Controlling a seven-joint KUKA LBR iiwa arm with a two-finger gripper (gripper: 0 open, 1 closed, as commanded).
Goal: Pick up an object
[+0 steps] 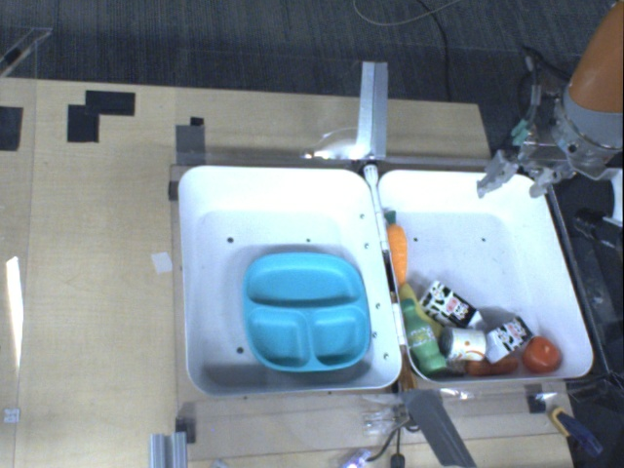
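Nothing is picked yet. The two-finger gripper hangs spread and empty over the far right corner of the right white bin. The likely target, perhaps a round red tomato, lies in the near right corner among small cartons, beside the wall; the bin's far half offers free room.

Grey arm, orange wrist band

A divided tray lies in the left bin, toward its front edge. In the right bin, a carrot lies along the left wall, a bottle before it; two small cartons and a tomato crowd the front edge. The gripper hangs over the back right corner.
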